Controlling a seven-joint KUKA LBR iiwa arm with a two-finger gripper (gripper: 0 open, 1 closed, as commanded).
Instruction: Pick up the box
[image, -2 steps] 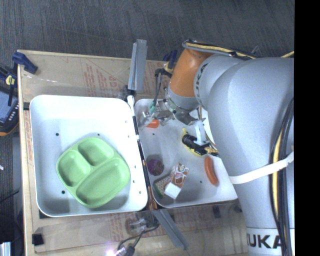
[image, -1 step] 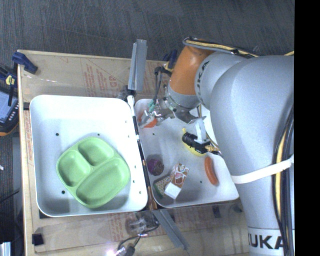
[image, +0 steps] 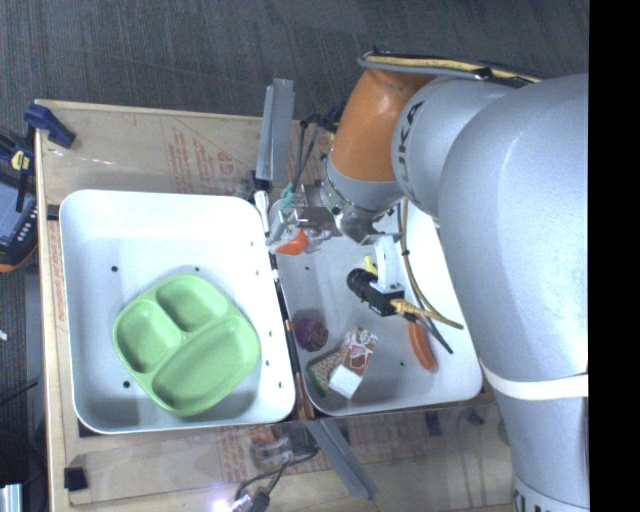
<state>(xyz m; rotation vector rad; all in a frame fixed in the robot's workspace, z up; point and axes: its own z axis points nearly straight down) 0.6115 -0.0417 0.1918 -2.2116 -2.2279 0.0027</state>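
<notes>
Camera view: box (image: 352, 366) lay near the right bin's (image: 462, 372) front rim, beside a purple item (image: 310, 329). Gripper (image: 292, 222) hung at that bin's far left corner; jaws' state unclear. Left bin (image: 80, 300) held a green tray (image: 187, 343).

Green divided plate (image: 187, 345) in left bin (image: 80, 215); purple ball (image: 310, 329), right bin (image: 465, 372).

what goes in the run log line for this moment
gripper: top-left of right bin, over orange item | box: on bin floor, not held | green tray: left bin
</notes>
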